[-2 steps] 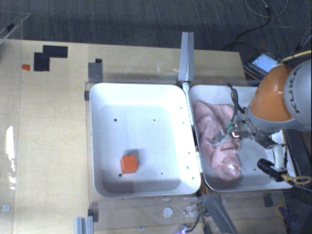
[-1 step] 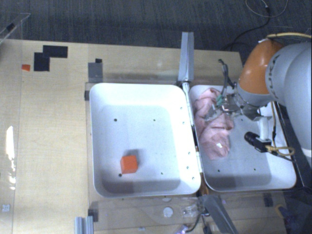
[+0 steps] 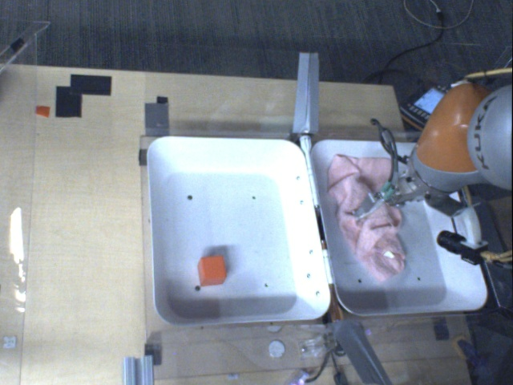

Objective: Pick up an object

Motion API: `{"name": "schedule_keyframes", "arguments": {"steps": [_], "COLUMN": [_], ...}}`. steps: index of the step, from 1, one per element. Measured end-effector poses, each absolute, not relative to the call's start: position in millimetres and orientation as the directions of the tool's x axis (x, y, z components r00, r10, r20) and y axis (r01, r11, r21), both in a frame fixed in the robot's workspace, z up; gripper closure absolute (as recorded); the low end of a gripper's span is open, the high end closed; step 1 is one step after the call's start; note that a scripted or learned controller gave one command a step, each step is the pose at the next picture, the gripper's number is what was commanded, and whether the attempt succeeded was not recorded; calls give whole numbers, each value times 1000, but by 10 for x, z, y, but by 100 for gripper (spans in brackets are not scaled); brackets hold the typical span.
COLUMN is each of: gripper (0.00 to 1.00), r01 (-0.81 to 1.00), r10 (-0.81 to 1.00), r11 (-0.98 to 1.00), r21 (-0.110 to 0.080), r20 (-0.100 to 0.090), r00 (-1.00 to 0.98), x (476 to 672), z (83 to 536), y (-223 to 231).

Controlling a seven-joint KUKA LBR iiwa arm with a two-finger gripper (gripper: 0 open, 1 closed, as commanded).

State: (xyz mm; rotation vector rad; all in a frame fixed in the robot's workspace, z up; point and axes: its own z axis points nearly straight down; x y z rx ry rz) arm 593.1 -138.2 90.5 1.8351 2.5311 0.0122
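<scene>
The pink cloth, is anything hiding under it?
The pink cloth lies crumpled in the right bin, with the gripper over its middle. Bare white floor shows around it. What lies beneath the cloth is covered, so that can't be told.

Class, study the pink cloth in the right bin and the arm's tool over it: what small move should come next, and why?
Probably lower the tool a little onto the pink cloth before any lift. It sits over the crumpled cloth in the right bin, but no fold can be seen between its fingers.
</scene>
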Motion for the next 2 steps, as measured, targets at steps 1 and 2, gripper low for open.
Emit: {"name": "schedule_keyframes", "arguments": {"steps": [1, 2], "gripper": [100, 100], "r01": [949, 952], "r10": [950, 952], "r11": [313, 305], "r21": [22, 15], "r20": [-9, -7], "r00": [-313, -305], "x": [5966, 6207], "z": [1019, 904], "y": [-1369, -1527]}}
